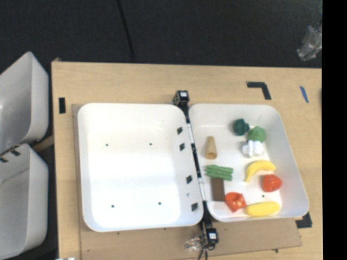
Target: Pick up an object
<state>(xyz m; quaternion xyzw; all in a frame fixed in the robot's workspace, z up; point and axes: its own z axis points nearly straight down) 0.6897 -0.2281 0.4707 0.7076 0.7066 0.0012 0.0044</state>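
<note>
The right bin (287,145) holds several toy foods. A tan cone (210,147) lies near its left wall, with a green bean pod (219,171) and a brown block (218,189) below it. Toward the far side sit a dark green piece (241,126), a light green piece (258,134) and a white piece (251,148). A yellow banana (259,169), a red tomato (271,183), a red pepper (235,201) and a long yellow piece (263,208) fill the near right. My gripper (310,43) is a pale grey blur at the upper right edge, over the dark floor and well away from both bins.
The left bin (81,145) sits against the right bin along a black-clipped divider (192,156). Both rest on a tan board (135,83). White rounded shapes (19,102) stand off the board's left side. Dark floor lies beyond the far edge.
</note>
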